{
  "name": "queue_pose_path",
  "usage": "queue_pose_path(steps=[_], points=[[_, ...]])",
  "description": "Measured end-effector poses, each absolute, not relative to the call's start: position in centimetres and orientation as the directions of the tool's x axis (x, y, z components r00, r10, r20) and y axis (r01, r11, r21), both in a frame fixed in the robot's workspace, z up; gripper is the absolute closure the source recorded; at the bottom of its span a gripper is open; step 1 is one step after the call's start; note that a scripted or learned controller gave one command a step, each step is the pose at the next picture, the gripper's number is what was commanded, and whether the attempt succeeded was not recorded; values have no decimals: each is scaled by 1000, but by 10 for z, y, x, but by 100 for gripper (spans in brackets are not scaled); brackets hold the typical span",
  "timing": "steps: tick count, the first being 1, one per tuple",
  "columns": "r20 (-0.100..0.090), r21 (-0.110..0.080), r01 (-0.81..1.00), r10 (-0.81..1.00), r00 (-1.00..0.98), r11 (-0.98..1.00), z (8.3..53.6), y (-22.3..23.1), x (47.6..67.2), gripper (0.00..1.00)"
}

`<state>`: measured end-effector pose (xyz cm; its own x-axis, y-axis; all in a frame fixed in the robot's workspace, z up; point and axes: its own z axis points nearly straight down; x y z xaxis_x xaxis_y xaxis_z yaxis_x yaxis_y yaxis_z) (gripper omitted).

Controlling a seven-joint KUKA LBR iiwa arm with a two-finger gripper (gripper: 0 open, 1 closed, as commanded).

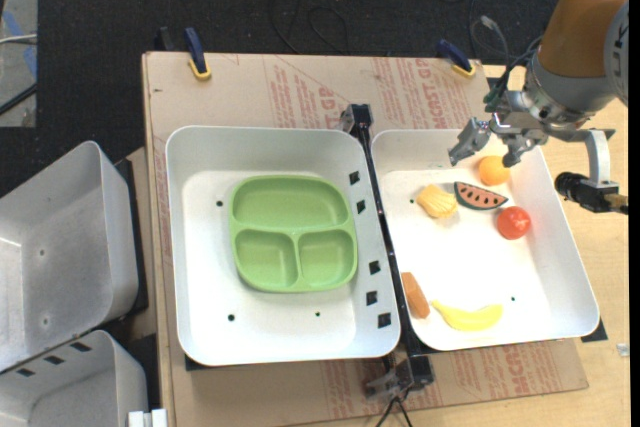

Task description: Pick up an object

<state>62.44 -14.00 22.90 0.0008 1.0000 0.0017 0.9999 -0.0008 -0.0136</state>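
My gripper (pixel 492 147) hangs over the far part of the right bin (pixel 560 315), open, its two grey fingers spread with nothing between them. Just below it lies an orange (pixel 492 171). Beside that are a watermelon slice (pixel 480 196), a yellow chunk of toy food (pixel 436 202) and a red tomato (pixel 513 222). Near the front of the bin rest a banana (pixel 468 316) and a small orange carrot-like piece (pixel 415 295).
The left bin (pixel 190 245) holds a green divided plate (pixel 295 232). A black divider (pixel 375 225) runs between the bins. Grey tubs (pixel 60 245) stand at the left off the bench. Clamps (pixel 198 58) grip the board's far edge.
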Motion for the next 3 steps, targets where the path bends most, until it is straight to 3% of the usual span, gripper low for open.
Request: queue_pose_path(steps=[1,3], points=[[0,0,1000,1000,-2,2,237,-140,627,0],[0,-1,1000,1000,-3,3,130,-130,632,0]])
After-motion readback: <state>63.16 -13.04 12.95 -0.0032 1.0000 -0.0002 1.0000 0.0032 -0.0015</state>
